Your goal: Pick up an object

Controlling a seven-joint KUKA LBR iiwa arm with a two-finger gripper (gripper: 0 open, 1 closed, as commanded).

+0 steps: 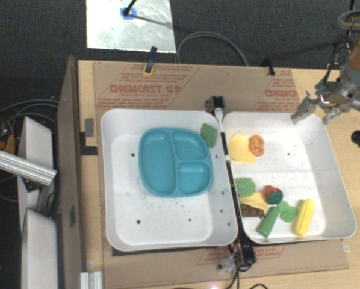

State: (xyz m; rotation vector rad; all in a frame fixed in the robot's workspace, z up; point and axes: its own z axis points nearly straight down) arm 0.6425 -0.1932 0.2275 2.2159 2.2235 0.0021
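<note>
The right bin (324, 161) holds several toy foods. A yellow piece (240, 150) with an orange ring (256, 144) on it lies at the bin's upper left. Near the front lie a green bumpy piece (245, 186), a red and teal piece (273, 194), a green cylinder (268, 222) and a yellow corn cob (304, 217). My gripper (313, 116) hangs over the far right corner of this bin, open, with nothing between its fingers, well away from the foods.
The left bin (123, 221) holds a blue divided tray (174, 162), with a green leaf-shaped piece (209, 135) at the tray's upper right corner. A black clip (217, 106) sits where the bins meet at the back. Cardboard (168, 86) lies under both bins.
</note>
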